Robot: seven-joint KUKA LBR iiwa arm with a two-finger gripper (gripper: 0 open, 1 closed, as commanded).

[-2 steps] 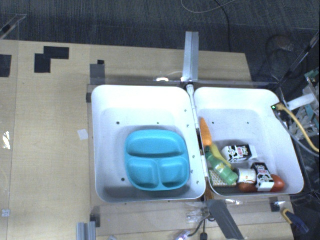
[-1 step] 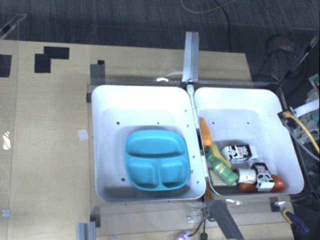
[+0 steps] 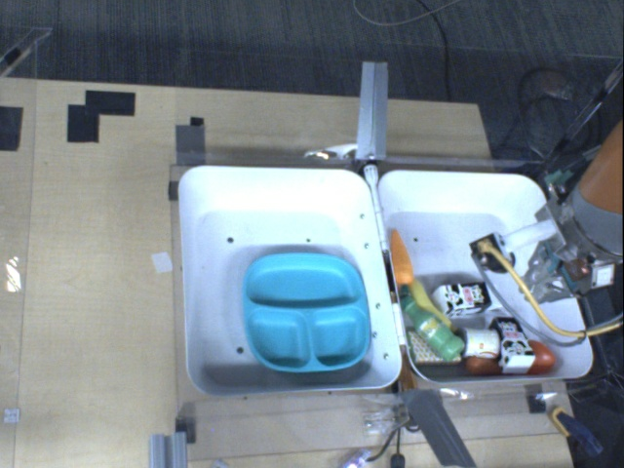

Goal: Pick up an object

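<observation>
Cow-patterned black-and-white small carton (image 3: 459, 298) looks to me the best thing to go for. It lies near the middle of the right-hand shallow white plastic bin (image 3: 458, 198), with bare floor between it and that bin's far wall. The other things crowd the bin's left and near walls. A long orange plastic carrot (image 3: 399, 256) lies along the left wall, and a green bottle-shaped plastic toy (image 3: 436, 328) lies beyond it toward the near wall. A second cow-patterned box (image 3: 512, 342) and a red rounded toy (image 3: 542, 359) sit in the near right corner, close against each other.

To do the pick well, I judge the arm should bring its tool over the middle of the bin. It should line the closing direction across the carton's shorter side, then come down straight. The green toy lies just beside the carton on the bin's left side, so a sloppy approach could nudge it or close on both things at once. The crowded near right corner seems the worse choice, since the wall and tight neighbours leave little room there.

The grey metal gripper (image 3: 554, 266) hangs over the right part of the bin, near its right wall and well apart from the carton. It is seen at a slant among cables, so I cannot tell whether it is spread or pressed together. Nothing can be seen held in it.
</observation>
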